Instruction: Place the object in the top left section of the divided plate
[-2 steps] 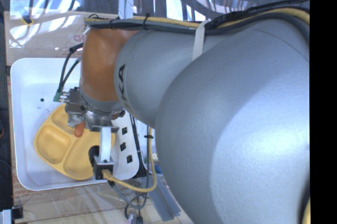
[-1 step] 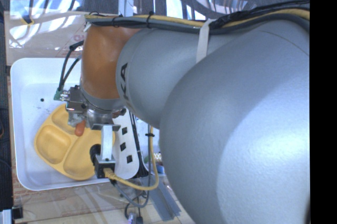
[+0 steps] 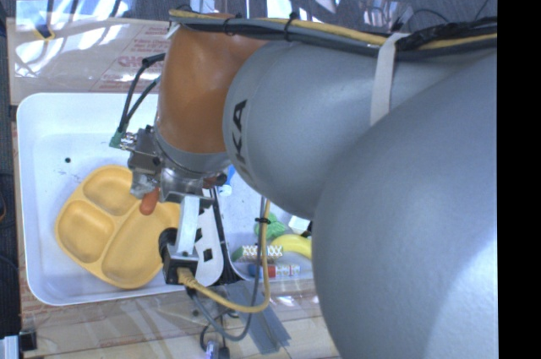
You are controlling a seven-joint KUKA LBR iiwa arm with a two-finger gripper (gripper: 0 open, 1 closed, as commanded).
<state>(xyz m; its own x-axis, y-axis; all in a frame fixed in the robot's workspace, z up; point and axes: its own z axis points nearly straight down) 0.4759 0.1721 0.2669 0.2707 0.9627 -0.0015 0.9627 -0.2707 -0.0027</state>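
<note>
Seemingly the small orange obj (image 3: 149, 203) hung just under the claw (image 3: 154, 192), over the yellow divided plate (image 3: 84, 222) at approx 2 o'clock of its centre, prob. lined up for a drop into a section. Couldn't tell whether the claw was wide, narrow or gripping it, since the arm (image 3: 355, 163) blocked that spot.

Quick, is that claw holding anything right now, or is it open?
Gripper: cannot be told. A small orange object sits right at its tip, over the yellow divided plate, but whether it is gripped is unclear.
</note>
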